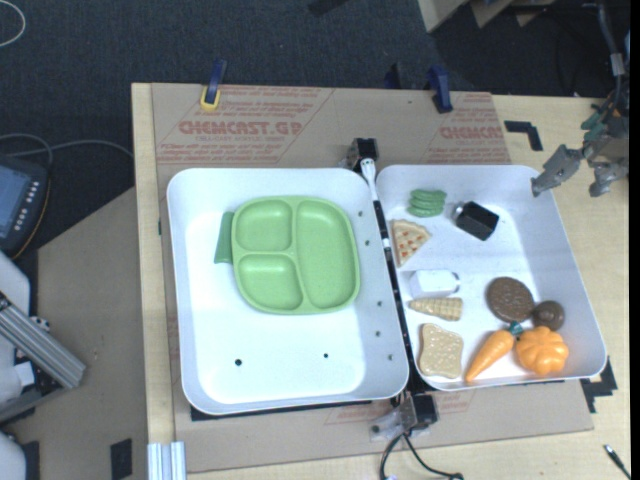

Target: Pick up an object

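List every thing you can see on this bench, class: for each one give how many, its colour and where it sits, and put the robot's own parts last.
Left bin: 1, white, left half of the bench.
Right bin: 1, white, right half of the bench.
Divided tray: 1, light green, in the left bin.
Round ridged piece: 1, green, top of the right bin.
Block: 1, black, right of the green piece.
Pizza slice: 1, tan and red, by the right bin's left wall.
Corn piece: 1, pale yellow, below the pizza.
Bread slice: 1, tan, bottom left of the right bin.
Carrot: 1, orange, beside the bread.
Pumpkin: 1, orange, bottom right corner.
Cookie: 1, brown, above the carrot.
Gripper: 1, grey, above the right bin's top right corner.
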`<state>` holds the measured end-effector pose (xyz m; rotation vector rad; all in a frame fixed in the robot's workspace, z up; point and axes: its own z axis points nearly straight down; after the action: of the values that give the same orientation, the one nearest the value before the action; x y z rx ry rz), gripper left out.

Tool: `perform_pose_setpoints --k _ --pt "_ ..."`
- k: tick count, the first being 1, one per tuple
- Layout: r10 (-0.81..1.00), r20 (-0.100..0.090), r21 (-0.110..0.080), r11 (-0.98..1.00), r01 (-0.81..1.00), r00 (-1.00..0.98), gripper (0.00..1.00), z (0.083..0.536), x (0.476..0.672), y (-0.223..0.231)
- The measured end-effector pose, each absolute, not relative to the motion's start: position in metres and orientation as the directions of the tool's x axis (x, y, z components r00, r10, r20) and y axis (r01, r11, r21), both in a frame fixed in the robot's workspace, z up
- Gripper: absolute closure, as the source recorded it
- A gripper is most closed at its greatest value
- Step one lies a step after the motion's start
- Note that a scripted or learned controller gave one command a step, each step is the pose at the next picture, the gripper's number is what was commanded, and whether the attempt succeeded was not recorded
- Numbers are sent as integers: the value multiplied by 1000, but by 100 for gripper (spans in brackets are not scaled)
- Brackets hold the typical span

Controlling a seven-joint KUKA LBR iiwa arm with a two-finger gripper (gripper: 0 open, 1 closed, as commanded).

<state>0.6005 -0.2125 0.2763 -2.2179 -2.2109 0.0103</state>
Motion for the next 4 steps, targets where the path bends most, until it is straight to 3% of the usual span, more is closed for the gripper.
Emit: perform_pose_setpoints --k 1,4 --pt "1000 -1 1 0 1000 0 0 284 603 -212" --pt "1000 2 -6 2 1000 -2 0 134 599 -213"
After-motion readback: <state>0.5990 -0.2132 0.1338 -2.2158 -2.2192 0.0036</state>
